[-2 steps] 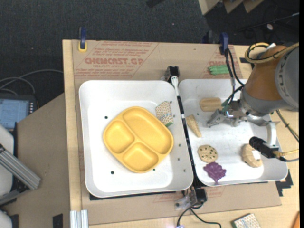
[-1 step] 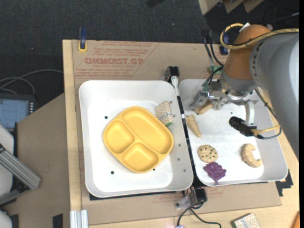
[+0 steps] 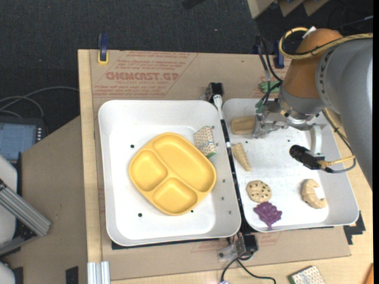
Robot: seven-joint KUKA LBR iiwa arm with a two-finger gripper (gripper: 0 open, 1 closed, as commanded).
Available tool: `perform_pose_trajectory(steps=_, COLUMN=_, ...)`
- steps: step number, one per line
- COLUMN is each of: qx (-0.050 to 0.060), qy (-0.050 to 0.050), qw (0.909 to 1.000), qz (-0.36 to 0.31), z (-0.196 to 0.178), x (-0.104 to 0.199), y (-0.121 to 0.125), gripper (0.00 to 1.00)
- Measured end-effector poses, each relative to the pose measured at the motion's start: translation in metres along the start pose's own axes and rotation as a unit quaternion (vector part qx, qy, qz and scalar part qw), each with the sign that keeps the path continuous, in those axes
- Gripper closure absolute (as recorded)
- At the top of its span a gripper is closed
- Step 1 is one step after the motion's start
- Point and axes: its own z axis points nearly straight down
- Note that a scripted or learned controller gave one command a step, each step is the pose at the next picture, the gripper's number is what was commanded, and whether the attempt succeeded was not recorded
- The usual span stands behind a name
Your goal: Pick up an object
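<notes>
End effector (image 3: 263, 126) low in the right bin (image 3: 340, 215) beside the tan bread piece (image 3: 242, 124), grip state unclear; the piece sits at the bin's back-left corner, probably light, stiff plastic, best pinched across its short width.

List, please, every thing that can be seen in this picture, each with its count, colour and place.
bins: 2, white, side by side on the bench
divided plate: 1, yellow, middle of the left bin
patterned piece: 1, beige, left bin, at the plate's upper right edge
bread piece: 1, tan, right bin, top left
cone: 1, tan, right bin, left side
cookie: 1, brown with dark chips, right bin, lower part
grapes: 1 bunch, purple, right bin, bottom
croissant: 1, tan, right bin, lower right
arm: 1, grey with orange band, over the right bin
claw: 1, dark, beside the bread piece
</notes>
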Motion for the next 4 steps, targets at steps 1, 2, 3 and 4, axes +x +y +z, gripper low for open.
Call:
perform_pose_trajectory(steps=1, qx=0.001, qy=0.0, qw=1.0, qz=0.0, z=0.0, x=0.0, y=0.0, gripper=0.0)
perform_pose_trajectory(steps=2, qx=0.016, qy=0.003, qw=0.9999, qz=-0.003, z=0.012, x=-0.011, y=0.026, gripper=0.0)
perform_pose_trajectory(steps=3, qx=0.014, qy=-0.005, qw=0.9999, qz=0.001, z=0.012, x=0.0, y=0.025, gripper=0.0)
perform_pose_trajectory(steps=4, qx=0.014, qy=-0.005, qw=0.9999, qz=0.001, z=0.012, x=0.0, y=0.025, gripper=0.0)
